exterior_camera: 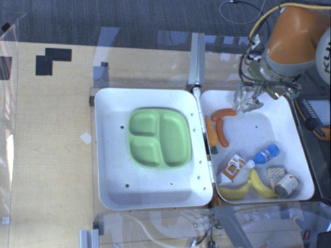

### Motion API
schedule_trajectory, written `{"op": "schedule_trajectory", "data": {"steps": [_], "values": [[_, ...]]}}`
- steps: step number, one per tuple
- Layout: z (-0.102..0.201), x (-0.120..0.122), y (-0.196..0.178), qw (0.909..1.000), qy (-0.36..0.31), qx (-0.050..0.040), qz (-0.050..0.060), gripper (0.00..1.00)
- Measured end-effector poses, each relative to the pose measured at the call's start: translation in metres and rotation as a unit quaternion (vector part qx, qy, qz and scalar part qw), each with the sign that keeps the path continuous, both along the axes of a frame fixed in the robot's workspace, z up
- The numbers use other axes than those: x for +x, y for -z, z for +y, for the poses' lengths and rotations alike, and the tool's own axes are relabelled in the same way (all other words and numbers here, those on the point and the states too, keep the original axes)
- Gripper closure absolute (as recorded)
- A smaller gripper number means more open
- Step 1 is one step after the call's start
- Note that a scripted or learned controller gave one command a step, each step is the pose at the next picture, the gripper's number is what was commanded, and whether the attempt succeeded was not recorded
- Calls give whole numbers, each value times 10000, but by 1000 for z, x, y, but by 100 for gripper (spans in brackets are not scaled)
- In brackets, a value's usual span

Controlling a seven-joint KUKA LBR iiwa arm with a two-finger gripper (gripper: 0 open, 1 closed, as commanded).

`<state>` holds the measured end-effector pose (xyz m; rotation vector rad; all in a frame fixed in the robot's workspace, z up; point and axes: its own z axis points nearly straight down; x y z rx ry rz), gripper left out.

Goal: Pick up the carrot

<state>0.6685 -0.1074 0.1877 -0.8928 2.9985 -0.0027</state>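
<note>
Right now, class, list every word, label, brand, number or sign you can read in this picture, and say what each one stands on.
"KU": black letters on the white part of the arm at the picture's right edge, cut off by the frame.
Orange and white carton in the right bin: printed pattern, no words legible.
Blue bottle: any label is too small to read.
Patterned can in the bin's corner: print too blurred to read.

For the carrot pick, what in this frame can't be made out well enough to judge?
- Gripper: its metal fingers blur together in the camera view; open or shut is unclear.
- Carrot: lies along the right bin's left wall; its lower end merges with the rim's shadow.
- Sausage: whether it touches the carrot is too small to tell.
- Arm: cut off by the top and right edges.
</note>
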Motion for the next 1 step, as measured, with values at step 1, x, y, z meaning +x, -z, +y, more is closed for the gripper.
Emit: {"op": "schedule_trajectory", "data": {"steps": [1], "values": [[-86,3,-21,10000,-48,-13,-14,100]]}}
